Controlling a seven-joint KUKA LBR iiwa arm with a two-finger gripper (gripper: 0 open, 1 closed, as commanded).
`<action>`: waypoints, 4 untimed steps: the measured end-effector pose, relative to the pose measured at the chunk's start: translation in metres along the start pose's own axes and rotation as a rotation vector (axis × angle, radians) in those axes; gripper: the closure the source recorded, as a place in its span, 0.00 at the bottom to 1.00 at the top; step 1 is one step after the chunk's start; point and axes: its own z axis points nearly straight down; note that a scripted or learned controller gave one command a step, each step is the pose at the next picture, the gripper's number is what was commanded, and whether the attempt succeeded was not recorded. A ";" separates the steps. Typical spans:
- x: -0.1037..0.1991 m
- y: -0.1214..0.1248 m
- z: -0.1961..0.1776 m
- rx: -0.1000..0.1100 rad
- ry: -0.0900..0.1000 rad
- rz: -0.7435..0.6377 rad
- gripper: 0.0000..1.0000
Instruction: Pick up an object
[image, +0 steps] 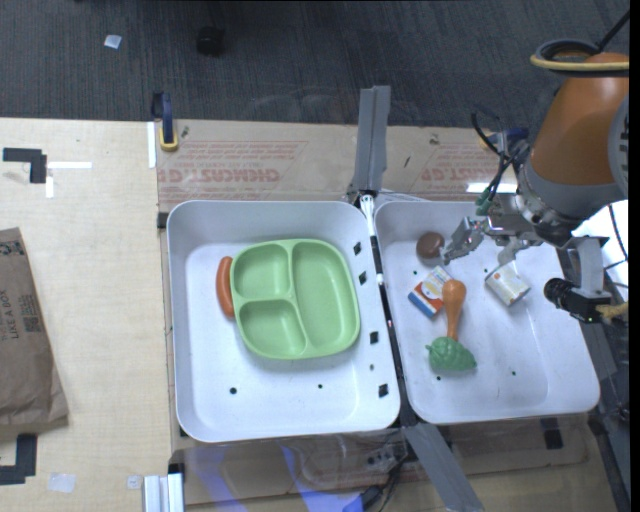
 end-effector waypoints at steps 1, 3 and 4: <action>-0.010 -0.005 0.132 -0.002 0.000 -0.144 0.00; 0.058 0.030 0.033 -0.002 0.000 -0.050 1.00; 0.024 0.016 0.033 0.000 0.000 -0.001 1.00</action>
